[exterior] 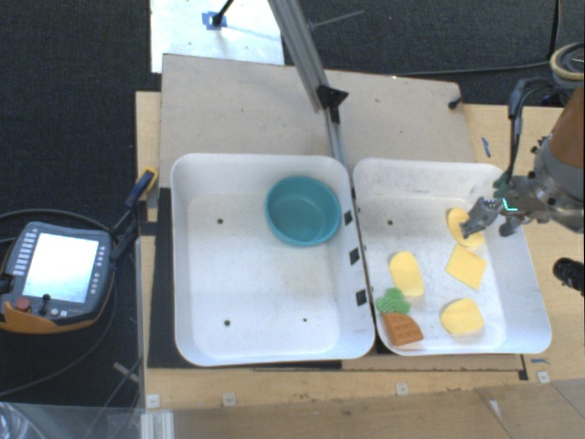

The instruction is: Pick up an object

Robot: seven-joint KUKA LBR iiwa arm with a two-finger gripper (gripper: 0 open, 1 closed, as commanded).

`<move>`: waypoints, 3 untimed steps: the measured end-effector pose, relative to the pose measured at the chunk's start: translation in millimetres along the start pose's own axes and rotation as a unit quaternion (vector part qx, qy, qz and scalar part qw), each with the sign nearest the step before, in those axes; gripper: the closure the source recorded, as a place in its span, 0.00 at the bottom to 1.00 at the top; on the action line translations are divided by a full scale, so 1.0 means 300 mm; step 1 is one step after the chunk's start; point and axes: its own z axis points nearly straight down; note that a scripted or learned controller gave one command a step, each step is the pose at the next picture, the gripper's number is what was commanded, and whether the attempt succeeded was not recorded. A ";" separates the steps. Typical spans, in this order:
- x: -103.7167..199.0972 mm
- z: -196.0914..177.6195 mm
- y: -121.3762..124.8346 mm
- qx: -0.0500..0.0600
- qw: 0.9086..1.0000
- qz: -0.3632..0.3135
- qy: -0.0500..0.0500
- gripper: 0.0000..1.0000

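The right bin (430, 176) holds several toy foods. A yellow piece (457, 220) lies near its right wall, partly under my gripper (490, 224). The gripper hangs at the bin's right side with its fingers spread; the left fingertip (474, 221) overlaps the yellow piece, and nothing shows held between the fingers. A yellow wedge (467, 267) lies just below. Further down are a yellow oval (406, 273), a round yellow piece (462, 317) and an orange carrot with a green top (400, 323). A blue bowl (303, 210) stands in the left bin (196, 273).
A grey pole (302, 44) slants down to the seam between the bins. A teach pendant (55, 273) lies to the left of the bench. Cables run along the right edge near the arm (562, 167).
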 end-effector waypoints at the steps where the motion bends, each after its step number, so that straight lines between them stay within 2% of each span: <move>1: 0.000 0.000 0.000 0.000 1.000 0.000 0.000 0.00; 2: -0.013 0.204 -0.008 0.002 1.000 0.000 0.000 0.00; 3: -0.022 0.353 -0.033 0.002 1.000 0.000 0.000 0.00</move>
